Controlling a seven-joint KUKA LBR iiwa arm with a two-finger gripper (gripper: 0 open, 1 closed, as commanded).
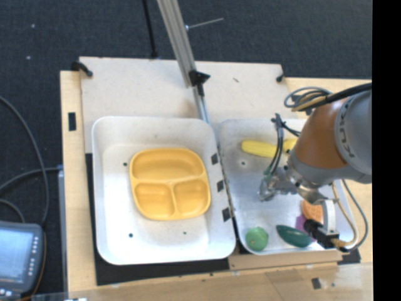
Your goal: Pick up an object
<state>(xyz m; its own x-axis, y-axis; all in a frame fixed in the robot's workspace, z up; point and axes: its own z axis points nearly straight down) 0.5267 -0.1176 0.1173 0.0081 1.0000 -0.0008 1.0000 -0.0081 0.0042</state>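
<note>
I see the arm (326,146) reaching into the right bin (241,168), its gripper (268,190) down low over the white floor of that bin. The wrist body covers the fingertips from this angle, so I cannot tell how the jaws stand, and I see nothing clearly caught between them.

Just beyond the jaws, toward the far wall of the bin, lies the yellow banana-like object (263,148). Its long axis runs roughly left to right across the bin, one end pointing at the divider between the bins, the other slipping under the arm's orange band.

On the near side of the jaws, by the bin's front wall, sit a round green object (256,237) and, just to its right, a dark green object (293,235) lying at a slight slant with its long axis also mostly left to right. An orange object (312,212) peeks out beside the wrist.

Well off to the left of the jaws, the left bin (113,187) holds a yellow divided tray (169,182), lying flat.
</note>
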